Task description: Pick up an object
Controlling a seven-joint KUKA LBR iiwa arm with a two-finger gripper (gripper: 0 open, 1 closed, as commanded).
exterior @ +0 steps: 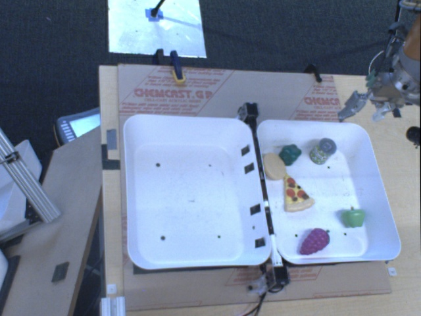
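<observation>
The gripper (pixel 366 108) hung above the right bin's (pixel 378 176) far right corner, its fingers spread apart and holding nothing. Below it in that bin lay a can (pixel 323 151), a dark green piece (pixel 289 154), a pizza slice (pixel 297 195), a green pepper (pixel 353 217) and purple grapes (pixel 314 241).

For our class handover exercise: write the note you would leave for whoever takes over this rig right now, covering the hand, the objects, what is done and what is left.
Hand: open, holding nothing, above the far right corner of the right bin, outside its rim.
Objects, all in the right bin: tan oval piece, dark green toy, small can, pizza slice, green pepper, purple grapes.
Done: nothing picked up yet.
Left: choose an object, lower onto it, grasp and lift. The can looks nearest to the hand.
</observation>
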